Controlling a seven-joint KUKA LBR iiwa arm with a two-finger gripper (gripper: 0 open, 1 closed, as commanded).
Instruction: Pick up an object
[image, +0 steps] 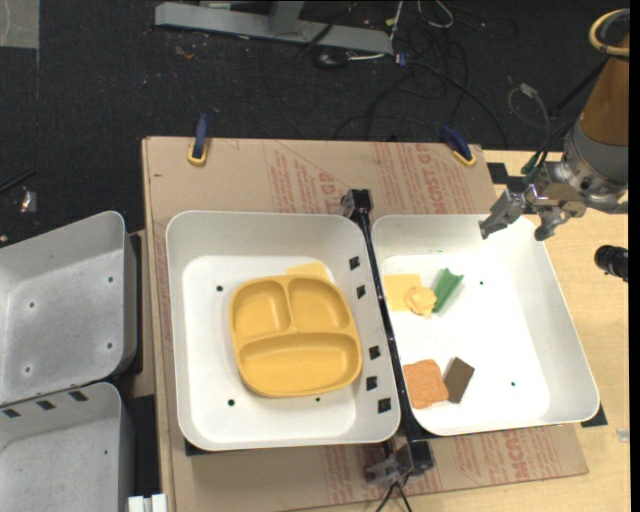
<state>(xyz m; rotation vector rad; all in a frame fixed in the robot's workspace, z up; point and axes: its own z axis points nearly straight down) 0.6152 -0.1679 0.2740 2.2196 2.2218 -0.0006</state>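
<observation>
Nearest the camera, along the front edge of the right bin (560, 340), lie an orange block (424, 383) and a dark brown block (458, 379), touching each other close to the bin's front left corner. Further back, near the divider between the two bins, a pale yellow piece (408, 294) sits with a green object (446, 288) leaning against its right side. Any of these four could serve as the thing to pick up; none has been lifted.

In the left bin (190, 300) a yellow divided tray (296, 335) rests roughly at the centre, with a pale yellow flat piece (310, 270) peeking out from under its back edge.

As for progress, the task looks barely begun. The gripper (520, 212) hovers above the back right corner of the right bin, well apart from every object, and its two fingers are spread with nothing between them. What remains, by my reading, is the whole of the work: travel over a chosen object, descend, close and lift.

Some things are hard to make out. The arm (605, 130) is cut off at the right edge, so its upper links are out of frame. How much of the flat piece lies under the tray is hidden. The yellow piece and the green object overlap, so their exact shapes are unclear.
</observation>
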